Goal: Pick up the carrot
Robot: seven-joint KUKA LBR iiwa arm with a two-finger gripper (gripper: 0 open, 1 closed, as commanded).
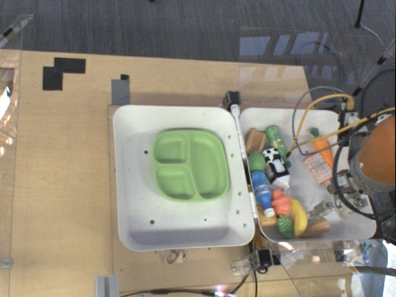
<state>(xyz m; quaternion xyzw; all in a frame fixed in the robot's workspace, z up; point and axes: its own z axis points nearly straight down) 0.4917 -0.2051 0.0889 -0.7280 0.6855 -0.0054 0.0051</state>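
Pale wood makes up the bench, smooth and matte, with black tape patches near its 10 o'clock corner. Moving right, the left bin is a shallow white tray with rounded corners and a dull plastic sheen. At its centre lies a green plate, rounded-square and moulded into three compartments, all of them bare.

A thin white divider runs between the two bins. The right bin is crowded. Along its left side, from 11 o'clock down to 7 o'clock, sit a brown block, a green bottle, a black-and-white cow figure, a blue bottle, a knobbly coral-pink toy, a curved yellow banana and a bumpy dark green piece. A flat printed card lies near the bin's middle.

The carrot is a small orange stub with a green tip, resting on the bin floor at about 1 o'clock, just above the card and apart from the arm.

At the far right, the arm's orange band bulges glossy and round, looped by yellow and black cables. The gripper hangs low over the bin at 4 o'clock; whether its claw is open or closed I cannot tell.
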